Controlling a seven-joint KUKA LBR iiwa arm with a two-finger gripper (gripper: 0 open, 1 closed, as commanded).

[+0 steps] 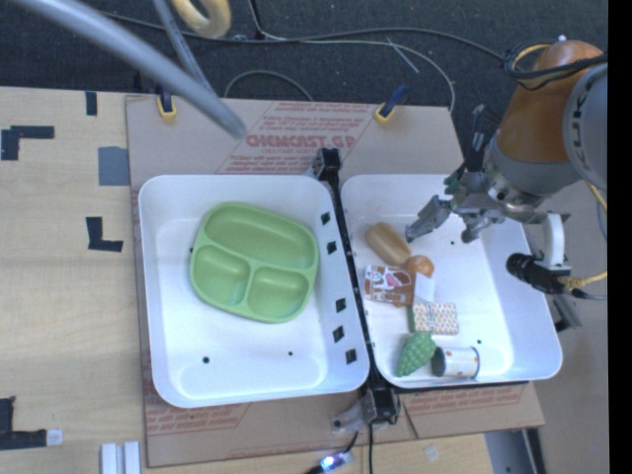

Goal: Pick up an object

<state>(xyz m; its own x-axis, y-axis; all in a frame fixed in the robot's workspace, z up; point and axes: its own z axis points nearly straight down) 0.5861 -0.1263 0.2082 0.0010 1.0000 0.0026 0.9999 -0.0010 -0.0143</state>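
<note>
A small can [457, 361] lay nearest, just below the bread roll [387, 243] in the right bin [513, 314]. The gripper [452, 219] hovered just right of the roll, fingers spread, grasping nothing. The roll looked light and soft; best pinched across its narrow middle.

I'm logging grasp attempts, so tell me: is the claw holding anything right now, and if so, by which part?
Nothing is held. The claw hangs open over the right bin, with only bare white floor between its fingers; the bread roll lies apart, to the claw's left in this view.
</note>
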